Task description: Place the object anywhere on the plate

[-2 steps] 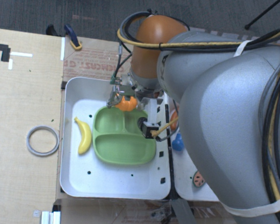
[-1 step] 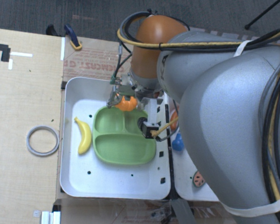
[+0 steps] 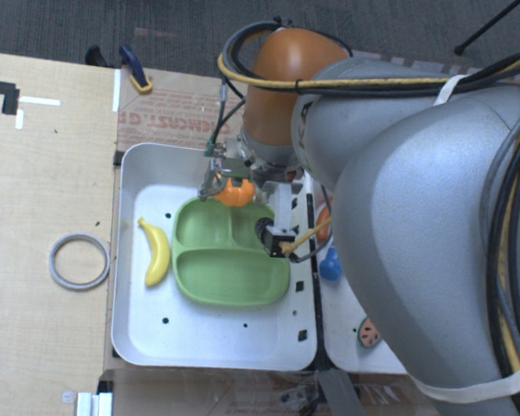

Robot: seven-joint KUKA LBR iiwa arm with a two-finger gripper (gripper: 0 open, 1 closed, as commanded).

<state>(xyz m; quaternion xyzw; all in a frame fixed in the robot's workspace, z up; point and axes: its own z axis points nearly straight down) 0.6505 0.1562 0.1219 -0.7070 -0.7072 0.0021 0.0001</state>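
Plate, green and divided, lies in my left bin, the biggest thing there and my target; my arm leans over from the right so the wrist hangs at the plate's far rim; my gripper clasps the orange, which shows between the fingers just above that rim, poised, I judge, for lowering; a banana lies beside the plate, apart from it.

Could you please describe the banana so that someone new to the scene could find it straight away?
Start at the left white bin, which holds a green divided plate. On the bin floor just left of that plate lies the banana, by itself. It is the only yellow, curved thing there.
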